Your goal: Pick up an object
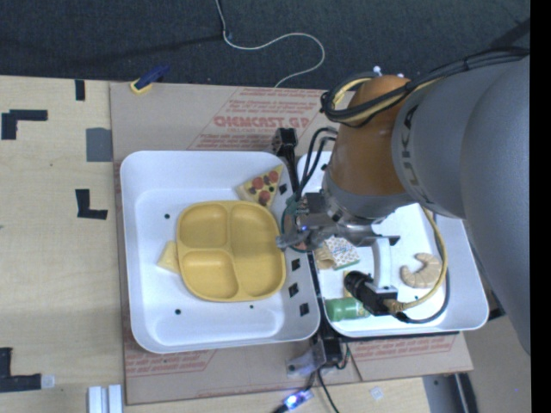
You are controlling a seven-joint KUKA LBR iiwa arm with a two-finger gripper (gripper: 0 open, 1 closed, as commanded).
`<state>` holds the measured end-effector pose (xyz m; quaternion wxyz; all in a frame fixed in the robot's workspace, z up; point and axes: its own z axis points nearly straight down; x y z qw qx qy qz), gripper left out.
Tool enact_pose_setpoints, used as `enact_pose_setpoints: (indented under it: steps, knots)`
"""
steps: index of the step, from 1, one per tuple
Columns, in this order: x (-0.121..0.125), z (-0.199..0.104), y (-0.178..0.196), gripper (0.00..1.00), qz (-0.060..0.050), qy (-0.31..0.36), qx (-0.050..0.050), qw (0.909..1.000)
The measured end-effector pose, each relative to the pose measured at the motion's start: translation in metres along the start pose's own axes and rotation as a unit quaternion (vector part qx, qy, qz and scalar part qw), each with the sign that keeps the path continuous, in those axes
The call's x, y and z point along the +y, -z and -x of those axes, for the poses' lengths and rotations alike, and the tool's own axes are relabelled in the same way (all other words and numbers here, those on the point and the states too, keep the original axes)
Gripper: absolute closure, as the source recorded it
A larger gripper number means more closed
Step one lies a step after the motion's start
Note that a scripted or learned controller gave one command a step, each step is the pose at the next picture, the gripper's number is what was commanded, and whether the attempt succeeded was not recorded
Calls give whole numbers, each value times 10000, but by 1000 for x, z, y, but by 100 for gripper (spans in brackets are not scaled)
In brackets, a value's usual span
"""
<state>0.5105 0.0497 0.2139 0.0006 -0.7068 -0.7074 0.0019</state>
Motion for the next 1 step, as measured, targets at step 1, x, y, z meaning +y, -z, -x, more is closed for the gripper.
enact_pose_setpoints:
  steps: [1]
  knots:
    - [5, -4, 17, 100, 8, 4, 11, 10000]
